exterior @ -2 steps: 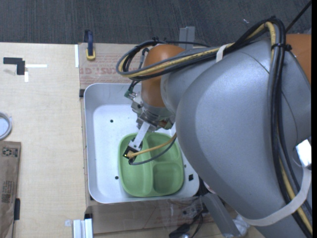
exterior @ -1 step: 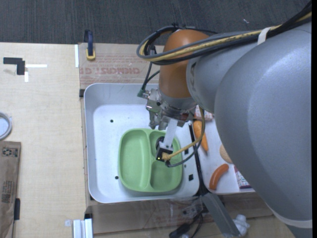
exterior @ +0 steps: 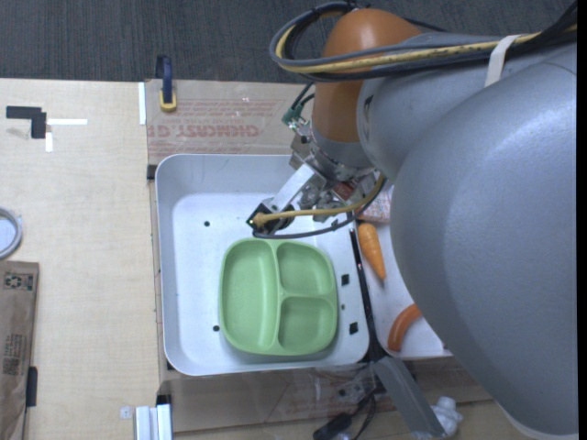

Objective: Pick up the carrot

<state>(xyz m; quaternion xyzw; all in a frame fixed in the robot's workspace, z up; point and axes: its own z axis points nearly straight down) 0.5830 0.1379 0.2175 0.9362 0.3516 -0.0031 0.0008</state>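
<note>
Green tray [exterior: 278,296] – matt plastic; white bin [exterior: 188,246] smooth plastic; bench [exterior: 73,200] pale wood; arm [exterior: 495,209] glossy grey.

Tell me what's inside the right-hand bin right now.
The carrot lies near that bin's left wall, and a second orange item sits lower down, partly showing. The arm covers most of the bin, so anything else in there can't be seen.

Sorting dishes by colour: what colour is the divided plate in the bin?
Light green, plain; the divided plate shows clearly in the camera view.
</note>
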